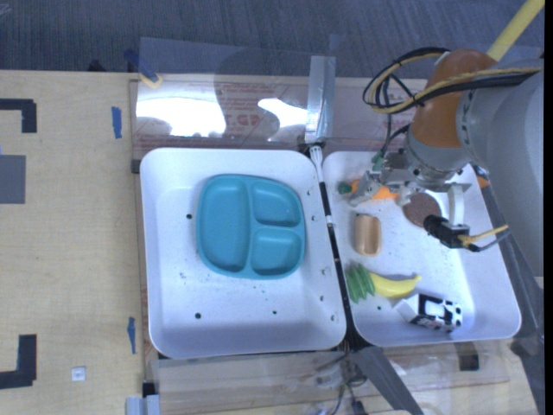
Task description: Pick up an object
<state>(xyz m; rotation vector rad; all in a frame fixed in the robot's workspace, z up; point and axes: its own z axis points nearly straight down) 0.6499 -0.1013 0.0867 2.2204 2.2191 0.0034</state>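
A pale wooden counter (69,232) is carrying two shallow white bins side by side under the slanted camera, with dark carpet showing beyond. The left bin (173,309) is holding a teal divided plate (251,226), lying flat in its middle. The right bin (492,301) is gathering the loose candidates: a tan bread roll (367,233), a yellow banana (394,285) with a green leafy piece (358,281) touching its end, a small black-and-white toy (436,311) near the front wall, and an orange carrot-like piece (383,194) at the back. The grey arm (492,137) is reaching in from the right, and the tool (386,180) is hanging low over that back corner, just beside the orange piece, probably because that is the chosen target. Whether the tool is apart or together I cannot tell; clutter is hiding it.
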